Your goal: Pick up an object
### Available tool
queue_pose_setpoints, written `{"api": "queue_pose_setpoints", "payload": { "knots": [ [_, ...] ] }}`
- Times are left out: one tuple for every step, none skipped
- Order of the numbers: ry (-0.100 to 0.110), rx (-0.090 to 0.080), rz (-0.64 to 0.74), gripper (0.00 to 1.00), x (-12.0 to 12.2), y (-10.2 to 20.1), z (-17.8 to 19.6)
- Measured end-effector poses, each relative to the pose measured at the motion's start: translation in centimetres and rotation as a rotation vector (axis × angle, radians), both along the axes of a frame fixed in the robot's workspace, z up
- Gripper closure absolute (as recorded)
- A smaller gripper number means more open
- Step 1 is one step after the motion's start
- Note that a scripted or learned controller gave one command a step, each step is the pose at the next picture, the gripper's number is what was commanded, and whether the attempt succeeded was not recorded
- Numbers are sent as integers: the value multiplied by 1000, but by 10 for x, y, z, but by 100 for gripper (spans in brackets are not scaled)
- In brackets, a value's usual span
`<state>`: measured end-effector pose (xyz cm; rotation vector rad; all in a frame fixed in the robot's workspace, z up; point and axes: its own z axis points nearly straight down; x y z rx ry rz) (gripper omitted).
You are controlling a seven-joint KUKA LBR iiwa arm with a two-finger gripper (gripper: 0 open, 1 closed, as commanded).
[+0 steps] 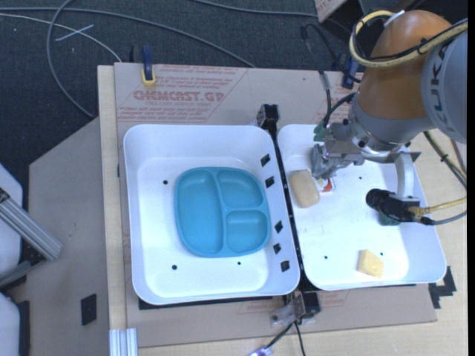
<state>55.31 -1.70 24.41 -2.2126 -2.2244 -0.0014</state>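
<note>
Two-finger gripper point(324, 170) low at 10 o'clock in shallow white right bin point(415, 269), just beside tan rounded bread-like lump point(304, 188) at 9 o'clock. Pincer apart or together: cannot tell. Nothing seen held; grasp and lift remain. Yellow soft-looking block point(370, 262) lies at 5 o'clock.

Blue divided plate point(223, 211) in left bin point(148, 199). Right bin point(349, 232): gripper point(324, 173) just beside beige roll point(304, 188); yellow chunk point(370, 262) well apart.

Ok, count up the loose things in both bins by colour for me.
Blue: 1, the divided plate in the left bin
Beige: 1, the oval lump in the right bin
Yellow: 1, the chunk in the right bin
Total: 3
</note>
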Motion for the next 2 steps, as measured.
{"api": "queue_pose_setpoints", "payload": {
  "knots": [
    [2,0,0,100,-23,56,-3],
    [3,-1,-1,100,-36,103,-20]
  ]
}}
